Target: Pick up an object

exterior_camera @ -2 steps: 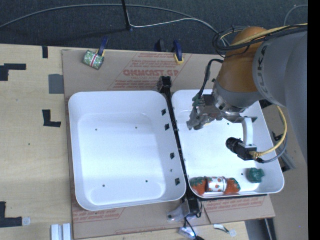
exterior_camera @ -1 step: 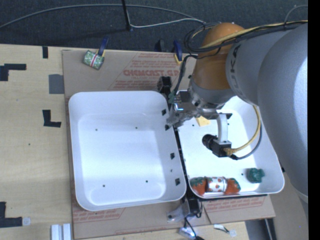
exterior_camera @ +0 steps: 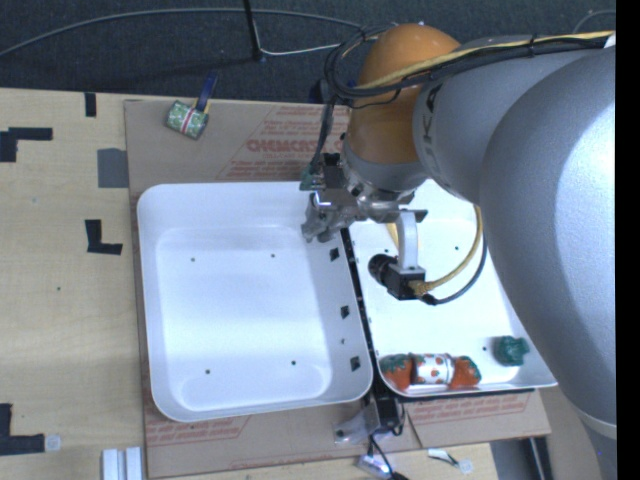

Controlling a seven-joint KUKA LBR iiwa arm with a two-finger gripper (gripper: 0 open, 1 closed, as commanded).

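Hovering high over the seam between the two bins, with the claw (exterior_camera: 322,216) hanging above the upper rim of the left bin (exterior_camera: 240,313). Carrying nothing visible; impossible telling from this angle how the claw is set. Lying untouched along the near edge of the right bin (exterior_camera: 450,258): a red-and-white object (exterior_camera: 432,370) and, just beside it, a small green object (exterior_camera: 510,349). Judging the pick as barely begun, with descent, grasp and lift all remaining.

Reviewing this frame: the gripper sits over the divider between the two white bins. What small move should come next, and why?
Probably shift toward the near end of the right white bin. The gripper hangs at the far end of the rims, while the red-and-white oblong object and small green object lie along that bin's near edge.
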